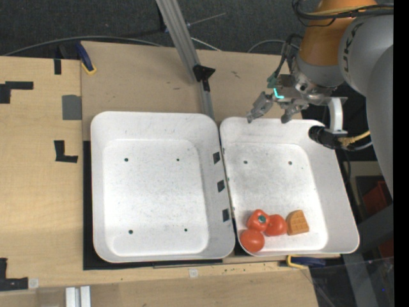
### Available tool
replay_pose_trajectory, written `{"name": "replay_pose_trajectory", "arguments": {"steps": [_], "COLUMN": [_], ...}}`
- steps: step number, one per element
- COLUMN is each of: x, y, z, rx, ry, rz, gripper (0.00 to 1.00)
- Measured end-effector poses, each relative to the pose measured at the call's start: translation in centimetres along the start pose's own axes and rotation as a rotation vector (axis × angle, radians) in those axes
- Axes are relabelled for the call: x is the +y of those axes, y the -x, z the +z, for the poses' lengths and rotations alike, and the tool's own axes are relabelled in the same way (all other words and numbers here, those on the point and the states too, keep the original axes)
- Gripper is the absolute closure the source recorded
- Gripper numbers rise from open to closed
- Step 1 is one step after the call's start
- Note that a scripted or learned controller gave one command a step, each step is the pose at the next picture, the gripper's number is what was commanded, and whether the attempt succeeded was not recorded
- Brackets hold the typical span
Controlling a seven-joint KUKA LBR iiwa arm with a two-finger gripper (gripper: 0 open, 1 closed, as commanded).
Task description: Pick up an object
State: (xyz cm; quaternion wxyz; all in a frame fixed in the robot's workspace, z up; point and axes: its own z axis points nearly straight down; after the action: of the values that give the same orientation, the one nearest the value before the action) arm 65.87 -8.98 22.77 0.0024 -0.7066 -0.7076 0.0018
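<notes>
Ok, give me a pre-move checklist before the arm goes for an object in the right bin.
1. End effector fingers spread apart, nothing between them: ok.
2. Targets present in the shallow white right bin: red tomato-like pieces and a small orange-brown block, near its front edge: ok.
3. End effector positioned above a target: not ok, it hangs over the bin's far rim.
4. Block separate from the red pieces: cannot tell, they look touching.
5. Red pieces clear of the bin's front wall: not ok, one sits against it.
</notes>
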Motion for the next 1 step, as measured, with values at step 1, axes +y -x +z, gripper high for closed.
{"name": "replay_pose_trajectory", "arguments": {"steps": [1], "x": [0.09], "y": [0.00], "z": [-0.25], "rx": [-0.001], "ry": [0.004], "rz": [-0.001], "gripper": [0.00]}}
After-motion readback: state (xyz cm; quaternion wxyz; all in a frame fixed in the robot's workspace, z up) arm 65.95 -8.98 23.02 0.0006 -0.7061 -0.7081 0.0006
